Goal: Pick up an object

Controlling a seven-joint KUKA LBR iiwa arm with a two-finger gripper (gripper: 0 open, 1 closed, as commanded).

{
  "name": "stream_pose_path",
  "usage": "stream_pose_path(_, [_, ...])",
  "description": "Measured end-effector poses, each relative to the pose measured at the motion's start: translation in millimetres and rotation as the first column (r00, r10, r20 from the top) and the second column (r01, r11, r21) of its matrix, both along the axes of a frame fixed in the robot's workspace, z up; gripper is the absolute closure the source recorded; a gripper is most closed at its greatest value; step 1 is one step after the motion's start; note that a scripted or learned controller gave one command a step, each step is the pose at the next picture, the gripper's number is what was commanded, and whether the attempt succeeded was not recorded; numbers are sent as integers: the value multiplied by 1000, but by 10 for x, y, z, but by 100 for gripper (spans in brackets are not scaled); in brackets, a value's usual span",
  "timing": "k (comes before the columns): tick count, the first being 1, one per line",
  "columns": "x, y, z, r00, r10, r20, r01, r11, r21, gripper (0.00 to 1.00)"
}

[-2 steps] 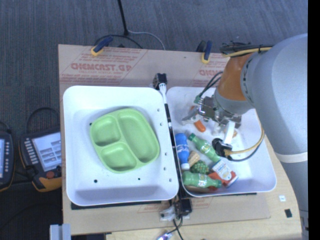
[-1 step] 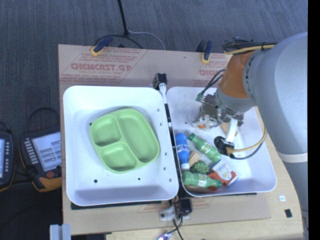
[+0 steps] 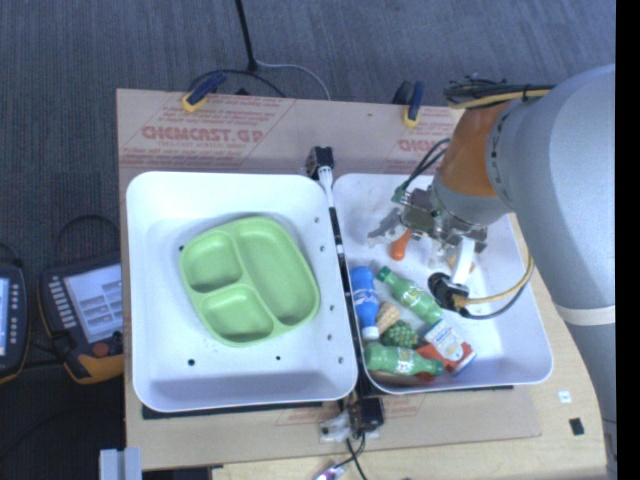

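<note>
Gripper first: from the overhead camera we see it low over the far part of the right bin, hanging off the grey arm with its orange band; whether it is apart, together or clamped on anything we cannot tell, since the wrist hardware and a looping cable hide that. Just beneath it lies a small orange piece, possibly its target, though we cannot tell if they touch. Nearer to us in the same bin sits a crowded cluster: a blue-and-white bottle, a green bottle, a second green bottle lying along the near wall, and a red-and-white packet. The left bin holds a green divided plate. We judge the main risk to be a miss: the orange piece is small and lies flat, so a closing grip could skid over it or push it aside. A drift toward the cluster could also wedge the gripper between touching objects and lift nothing.
</note>
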State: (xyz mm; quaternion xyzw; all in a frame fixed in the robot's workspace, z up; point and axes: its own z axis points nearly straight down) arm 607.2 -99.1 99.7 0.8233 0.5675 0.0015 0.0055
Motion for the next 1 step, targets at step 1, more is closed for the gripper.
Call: stream_pose_path(1, [-108,7,-114,984,180,-5,-180,984,1,0])
